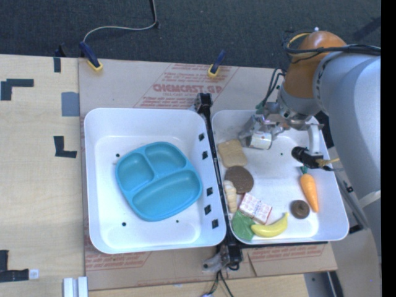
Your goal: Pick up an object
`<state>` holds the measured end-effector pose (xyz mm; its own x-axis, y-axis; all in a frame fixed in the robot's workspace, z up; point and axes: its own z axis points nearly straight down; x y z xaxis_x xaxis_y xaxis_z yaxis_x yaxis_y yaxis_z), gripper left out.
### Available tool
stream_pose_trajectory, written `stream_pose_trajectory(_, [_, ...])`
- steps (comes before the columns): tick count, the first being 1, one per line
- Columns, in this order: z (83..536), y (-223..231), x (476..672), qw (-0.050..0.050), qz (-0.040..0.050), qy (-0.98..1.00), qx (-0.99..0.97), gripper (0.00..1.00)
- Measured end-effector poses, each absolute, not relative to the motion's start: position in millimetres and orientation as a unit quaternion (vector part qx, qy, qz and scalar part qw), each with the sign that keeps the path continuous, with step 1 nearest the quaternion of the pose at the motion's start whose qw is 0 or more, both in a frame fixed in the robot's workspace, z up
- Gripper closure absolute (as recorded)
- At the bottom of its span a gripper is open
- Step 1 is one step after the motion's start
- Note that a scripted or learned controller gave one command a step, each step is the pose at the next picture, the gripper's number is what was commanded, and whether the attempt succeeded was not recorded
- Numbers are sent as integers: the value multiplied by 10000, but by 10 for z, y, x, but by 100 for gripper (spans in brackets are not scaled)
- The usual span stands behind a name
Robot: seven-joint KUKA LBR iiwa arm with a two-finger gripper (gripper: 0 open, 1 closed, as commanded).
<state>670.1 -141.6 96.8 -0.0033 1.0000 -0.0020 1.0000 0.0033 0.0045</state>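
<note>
A robotics lab: clamped cardboard [185, 88] bench, taped marks, white bins [99, 184].

Blue plate [159, 179] in left bin [99, 125]; tool [262, 133] over right bin [331, 224]

Two white bins [93, 184] sit side by side, and one blue plate [158, 179] lies in the left one. The right bin holds one carrot [309, 192], one banana [271, 226], one brown cookie [239, 179], one toast slice [231, 153] and one small doughnut [300, 208].
</note>
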Motion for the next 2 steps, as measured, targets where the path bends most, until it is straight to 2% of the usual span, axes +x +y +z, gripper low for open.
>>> stream_pose_trajectory(1, [1849,-689,6286,0,3,7082,7060,100])
stream_pose_trajectory(2, [1936,-626,5728,-2,-5,7071,7071,100])
